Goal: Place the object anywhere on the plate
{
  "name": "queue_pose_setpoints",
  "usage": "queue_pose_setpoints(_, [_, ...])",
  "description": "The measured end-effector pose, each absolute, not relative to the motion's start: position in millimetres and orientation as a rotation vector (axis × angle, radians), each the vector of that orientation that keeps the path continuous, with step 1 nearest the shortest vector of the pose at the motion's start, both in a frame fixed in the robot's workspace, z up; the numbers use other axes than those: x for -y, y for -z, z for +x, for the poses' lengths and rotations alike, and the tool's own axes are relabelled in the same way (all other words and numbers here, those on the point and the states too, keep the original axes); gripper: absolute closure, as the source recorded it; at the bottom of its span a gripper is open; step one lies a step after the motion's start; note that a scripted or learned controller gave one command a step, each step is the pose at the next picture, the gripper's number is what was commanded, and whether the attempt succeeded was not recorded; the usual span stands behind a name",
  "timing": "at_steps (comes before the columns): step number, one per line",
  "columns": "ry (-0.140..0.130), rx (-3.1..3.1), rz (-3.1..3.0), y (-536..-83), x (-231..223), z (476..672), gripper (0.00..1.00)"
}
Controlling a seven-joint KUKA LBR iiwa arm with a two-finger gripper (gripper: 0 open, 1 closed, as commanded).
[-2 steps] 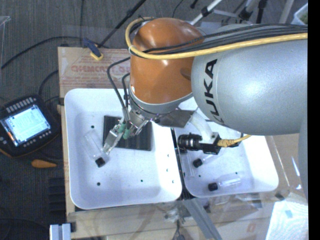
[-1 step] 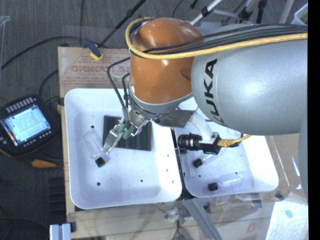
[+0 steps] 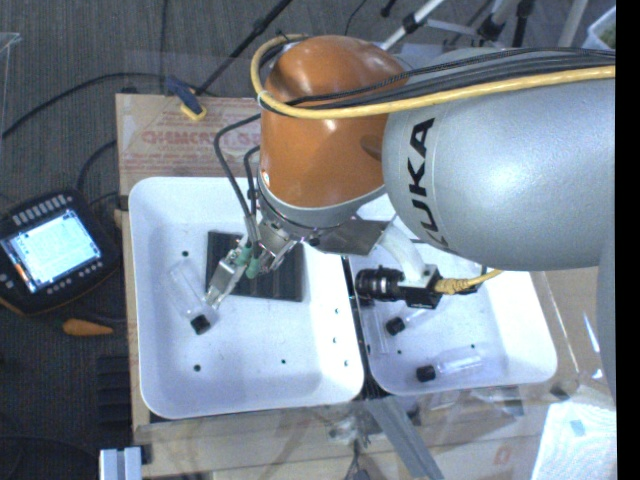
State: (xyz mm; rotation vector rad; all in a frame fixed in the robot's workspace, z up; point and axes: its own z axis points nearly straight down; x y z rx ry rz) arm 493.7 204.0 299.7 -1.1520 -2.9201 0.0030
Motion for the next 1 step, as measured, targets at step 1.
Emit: queue_pose_setpoints(1, [-0.003,2.92,-1.152,-299.7,-204.0,493.7,0.0])
